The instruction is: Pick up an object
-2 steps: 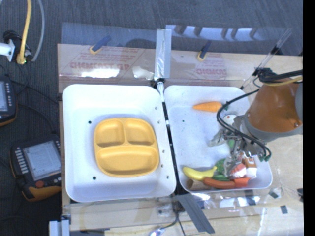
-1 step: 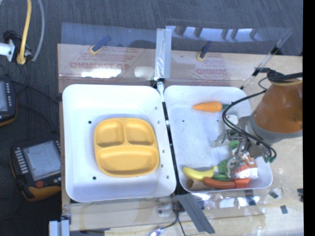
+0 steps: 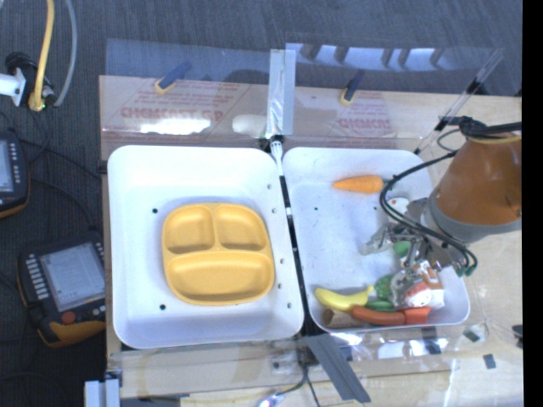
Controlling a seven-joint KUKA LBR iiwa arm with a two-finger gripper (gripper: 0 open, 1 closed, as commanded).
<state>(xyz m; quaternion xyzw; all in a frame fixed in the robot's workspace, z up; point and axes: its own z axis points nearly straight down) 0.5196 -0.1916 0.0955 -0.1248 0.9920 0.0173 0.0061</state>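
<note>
Down in the near right corner of the right bin lies a heap of toy food: a yellow banana, a red pepper-like piece, something green and a white-and-red item, all touching or overlapping. Just above the heap hangs the gripper, reaching in from the right on the grey arm with its orange band; whether its fingers are apart or together cannot be told, and nothing is seen between them. Farther back in the same bin, well apart from the heap, lies an orange carrot. Across the divider, the left bin holds a yellow divided plate near its middle.
</note>
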